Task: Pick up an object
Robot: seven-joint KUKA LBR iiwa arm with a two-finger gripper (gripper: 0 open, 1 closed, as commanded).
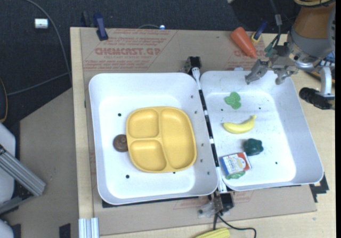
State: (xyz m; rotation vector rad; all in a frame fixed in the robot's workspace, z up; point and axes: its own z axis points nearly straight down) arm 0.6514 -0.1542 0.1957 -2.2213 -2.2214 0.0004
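My gripper (270, 73) hangs over the far edge of the right bin (298, 141), its two fingers spread open with nothing between them. Below it in that bin lie a light green leafy piece (233, 100), a yellow banana (239, 125), a dark green pepper-like object (253, 147) and a small red, white and blue carton (235, 164). The nearest of them, the green leafy piece, sits left of and nearer than the gripper, apart from it.
The left bin (106, 104) holds a yellow divided plate (160, 139) with a small brown round object (120, 142) at its left edge. An orange carrot-like object (243, 42) lies on the board behind the right bin. A black clamp (193, 64) sits between the bins.
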